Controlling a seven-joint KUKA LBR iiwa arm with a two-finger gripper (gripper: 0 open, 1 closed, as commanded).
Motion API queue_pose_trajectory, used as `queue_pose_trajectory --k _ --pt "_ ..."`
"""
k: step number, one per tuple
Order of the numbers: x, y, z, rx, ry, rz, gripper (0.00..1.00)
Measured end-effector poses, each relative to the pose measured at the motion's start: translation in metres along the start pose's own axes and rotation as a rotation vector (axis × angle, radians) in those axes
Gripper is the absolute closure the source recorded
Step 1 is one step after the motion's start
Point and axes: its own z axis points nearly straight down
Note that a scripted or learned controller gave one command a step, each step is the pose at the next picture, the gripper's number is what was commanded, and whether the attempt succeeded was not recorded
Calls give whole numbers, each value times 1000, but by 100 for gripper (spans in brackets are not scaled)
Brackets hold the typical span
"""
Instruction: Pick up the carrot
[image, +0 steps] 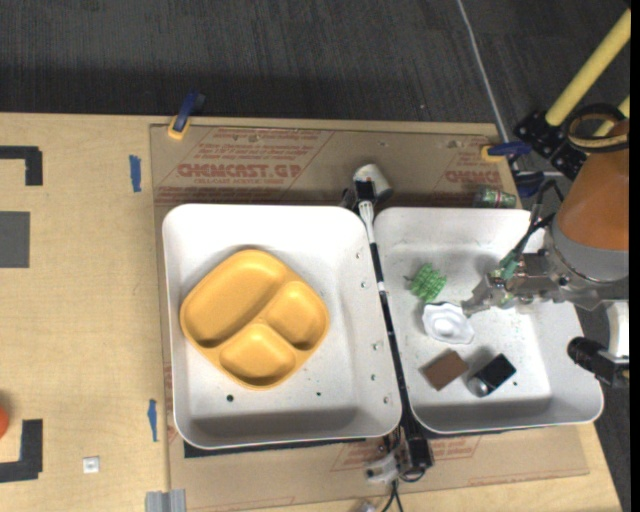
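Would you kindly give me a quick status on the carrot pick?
Gripper low over right bin, near white object. No carrot identifiable in either bin. Green item, brown block, black item lie close by.

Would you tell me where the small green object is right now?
In the camera view, the green object lies in the right bin, toward its upper left, just above the white object.

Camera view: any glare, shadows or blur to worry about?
Camera view: even, soft light; no hard glare on the white bins. The yellow tray shows only mild sheen. Faint shadow under the arm in the right bin. The claw looks slightly soft; small items such as the green piece lack fine detail.
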Motion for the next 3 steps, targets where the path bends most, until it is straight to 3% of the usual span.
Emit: queue_pose_trajectory --k 1,2,3 --pt "61 -17 14 1 1 -225 0" --pt "122 -33 7 2 1 -164 0" --pt "200 -15 14 -1 0 181 0"
